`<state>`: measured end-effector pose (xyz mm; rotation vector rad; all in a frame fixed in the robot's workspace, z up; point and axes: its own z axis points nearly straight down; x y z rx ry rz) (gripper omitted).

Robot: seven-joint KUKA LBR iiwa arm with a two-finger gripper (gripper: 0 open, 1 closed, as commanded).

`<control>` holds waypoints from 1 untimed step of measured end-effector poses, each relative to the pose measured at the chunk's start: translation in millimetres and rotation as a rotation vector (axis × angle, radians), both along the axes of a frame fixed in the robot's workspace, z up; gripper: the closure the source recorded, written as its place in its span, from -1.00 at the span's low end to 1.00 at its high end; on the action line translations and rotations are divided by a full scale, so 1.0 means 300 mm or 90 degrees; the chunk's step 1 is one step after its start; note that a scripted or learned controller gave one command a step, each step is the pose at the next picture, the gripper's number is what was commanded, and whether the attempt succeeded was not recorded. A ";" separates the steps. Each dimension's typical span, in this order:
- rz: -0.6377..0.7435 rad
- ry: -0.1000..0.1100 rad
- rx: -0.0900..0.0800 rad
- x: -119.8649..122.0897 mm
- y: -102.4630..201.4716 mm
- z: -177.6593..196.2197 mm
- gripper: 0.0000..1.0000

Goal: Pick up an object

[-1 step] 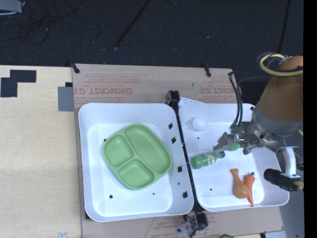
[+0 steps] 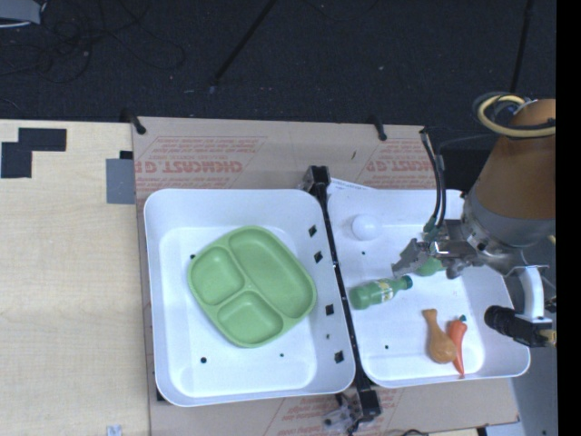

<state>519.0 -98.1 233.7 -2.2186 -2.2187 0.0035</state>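
Note:
In the right bin (image 2: pixel 399 366) lie a small green bottle (image 2: pixel 377 292) on its side, a white ball (image 2: pixel 365 227) near the back, a tan chicken-leg toy (image 2: pixel 438 338) and an orange carrot-like piece (image 2: pixel 457 343) at the front right. My gripper (image 2: pixel 413 262) hangs over the right bin, just up and to the right of the green bottle's neck, with its fingers spread and nothing between them. The arm's orange band (image 2: pixel 522 166) rises at the right.
The left bin (image 2: pixel 172 334) holds a green divided plate (image 2: pixel 251 285). A black divider with clips (image 2: pixel 331 289) runs between the bins. Brown cardboard (image 2: pixel 254 153) lies under both bins, and a pale wooden bench (image 2: pixel 64 289) stretches to the left.

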 end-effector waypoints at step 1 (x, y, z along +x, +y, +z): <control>0.000 0.003 0.000 -0.001 -0.014 -0.149 -1.00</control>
